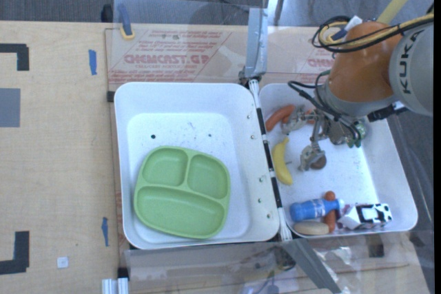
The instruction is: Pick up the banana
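Note:
The yellow banana (281,160) lies in the right bin (386,148), close to its left wall, running lengthwise from back to front. My gripper (313,159) hangs from the grey and orange arm a short way to the right of the banana. It is apart from the banana, and nothing is visibly held in it.
An orange carrot-like piece (279,116) lies just behind the banana. At the bin's front sit a blue bottle (311,209), a tan oval piece (311,228) and a black-and-white item (373,215). A green divided plate (182,191) rests in the left bin (138,107).

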Controlling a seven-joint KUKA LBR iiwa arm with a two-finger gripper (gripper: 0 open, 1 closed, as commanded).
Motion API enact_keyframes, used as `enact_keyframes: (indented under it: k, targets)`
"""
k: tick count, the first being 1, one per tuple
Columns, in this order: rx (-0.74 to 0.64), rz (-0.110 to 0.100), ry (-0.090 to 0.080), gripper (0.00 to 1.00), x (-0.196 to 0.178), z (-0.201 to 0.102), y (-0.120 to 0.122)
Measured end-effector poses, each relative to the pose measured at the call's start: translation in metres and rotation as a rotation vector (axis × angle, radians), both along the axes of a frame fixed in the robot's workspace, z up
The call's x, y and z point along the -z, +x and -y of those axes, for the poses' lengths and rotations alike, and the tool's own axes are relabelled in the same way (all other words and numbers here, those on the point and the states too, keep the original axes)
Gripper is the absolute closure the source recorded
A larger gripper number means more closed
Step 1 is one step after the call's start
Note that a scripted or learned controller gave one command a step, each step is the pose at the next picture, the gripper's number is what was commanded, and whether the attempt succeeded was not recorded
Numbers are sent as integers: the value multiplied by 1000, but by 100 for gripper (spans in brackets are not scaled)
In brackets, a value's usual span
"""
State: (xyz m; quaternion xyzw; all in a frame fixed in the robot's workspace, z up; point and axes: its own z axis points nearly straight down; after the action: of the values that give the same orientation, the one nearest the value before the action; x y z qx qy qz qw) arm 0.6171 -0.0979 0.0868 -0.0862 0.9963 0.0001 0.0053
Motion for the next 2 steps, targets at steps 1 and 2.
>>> enact_keyframes:
  k: [1,2]
  targets:
    - [5,13,2,100,-14,0,3]
    - [-133,1,-2,100,-1,-3,9]
